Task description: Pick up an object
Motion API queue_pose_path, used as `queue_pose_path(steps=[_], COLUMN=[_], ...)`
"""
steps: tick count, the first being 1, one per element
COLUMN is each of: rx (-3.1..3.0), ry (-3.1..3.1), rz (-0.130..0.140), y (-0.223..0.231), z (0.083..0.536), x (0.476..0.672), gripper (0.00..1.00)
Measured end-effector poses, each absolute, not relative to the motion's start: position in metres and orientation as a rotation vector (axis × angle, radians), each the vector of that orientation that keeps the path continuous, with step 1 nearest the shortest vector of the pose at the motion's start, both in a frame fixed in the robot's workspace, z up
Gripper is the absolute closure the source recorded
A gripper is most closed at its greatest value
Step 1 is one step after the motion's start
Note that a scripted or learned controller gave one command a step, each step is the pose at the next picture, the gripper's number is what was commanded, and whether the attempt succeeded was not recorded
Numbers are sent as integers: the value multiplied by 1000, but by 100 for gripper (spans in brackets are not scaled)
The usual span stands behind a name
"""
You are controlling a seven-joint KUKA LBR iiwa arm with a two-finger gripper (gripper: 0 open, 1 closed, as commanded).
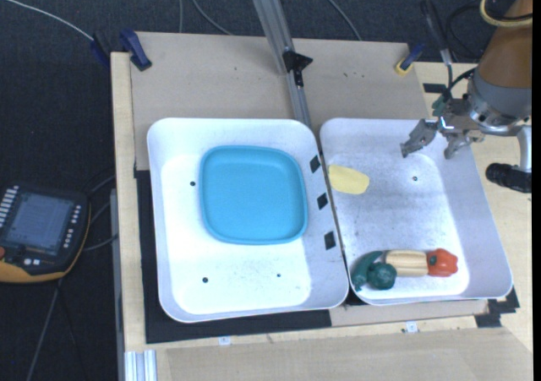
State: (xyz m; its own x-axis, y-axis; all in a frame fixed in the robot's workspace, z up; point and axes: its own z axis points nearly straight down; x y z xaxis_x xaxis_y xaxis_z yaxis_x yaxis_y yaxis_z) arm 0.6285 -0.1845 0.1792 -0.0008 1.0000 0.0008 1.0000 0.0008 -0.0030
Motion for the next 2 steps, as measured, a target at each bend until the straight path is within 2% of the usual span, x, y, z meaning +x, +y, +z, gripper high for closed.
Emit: queue_pose_path(steps=[1, 2], rx=[-2218, -2221], ry=[-2219, -2223], rz=[4, -2], y=[-185, -186], z=[116, 131], x=[629, 630], gripper=[0, 100])
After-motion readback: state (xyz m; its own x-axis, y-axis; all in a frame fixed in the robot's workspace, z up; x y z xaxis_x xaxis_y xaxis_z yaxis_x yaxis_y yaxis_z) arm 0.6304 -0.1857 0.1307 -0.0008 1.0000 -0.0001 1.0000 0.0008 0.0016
